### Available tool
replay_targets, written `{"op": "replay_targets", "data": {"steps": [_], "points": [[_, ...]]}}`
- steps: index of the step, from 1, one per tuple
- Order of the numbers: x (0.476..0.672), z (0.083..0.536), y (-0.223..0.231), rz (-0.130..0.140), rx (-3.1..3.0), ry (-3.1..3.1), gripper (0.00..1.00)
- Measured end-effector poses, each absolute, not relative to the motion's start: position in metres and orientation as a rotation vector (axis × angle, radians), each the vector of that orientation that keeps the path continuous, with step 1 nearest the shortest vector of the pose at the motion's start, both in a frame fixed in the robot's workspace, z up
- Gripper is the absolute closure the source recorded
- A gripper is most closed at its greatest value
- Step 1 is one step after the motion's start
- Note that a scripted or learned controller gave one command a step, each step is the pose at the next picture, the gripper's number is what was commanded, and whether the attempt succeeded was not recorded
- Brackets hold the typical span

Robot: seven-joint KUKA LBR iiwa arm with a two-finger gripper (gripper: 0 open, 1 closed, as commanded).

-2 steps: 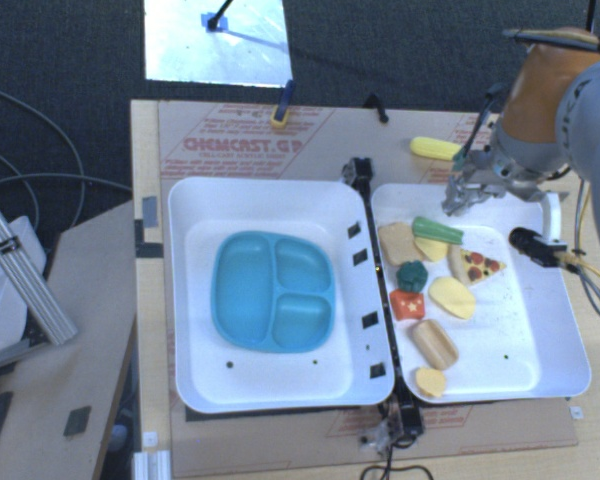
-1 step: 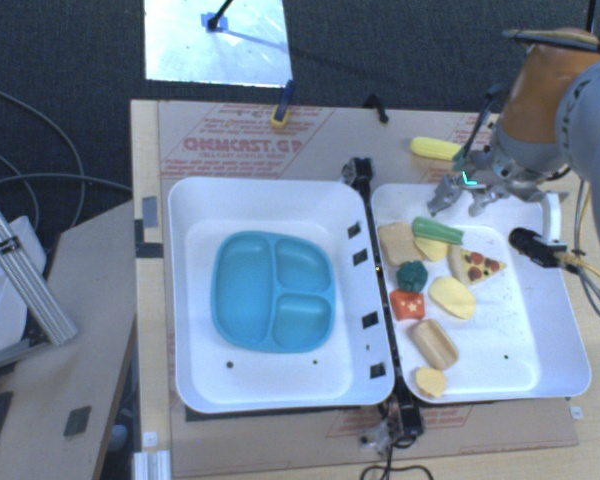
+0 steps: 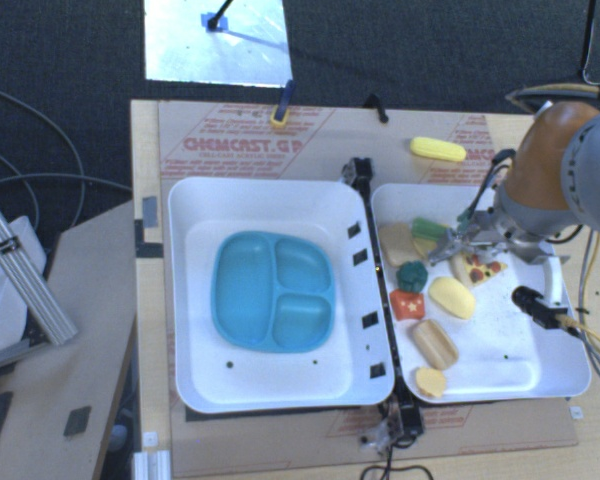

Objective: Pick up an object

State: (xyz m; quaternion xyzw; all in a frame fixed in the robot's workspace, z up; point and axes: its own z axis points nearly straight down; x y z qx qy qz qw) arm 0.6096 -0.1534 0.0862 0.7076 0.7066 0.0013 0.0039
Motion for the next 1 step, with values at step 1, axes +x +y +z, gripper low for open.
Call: {"op": "replay_targets", "data": {"steps": [1], "points": [[0.5313,0.0899,-0.176,0.013,2.213,2.212,0.0]]}}
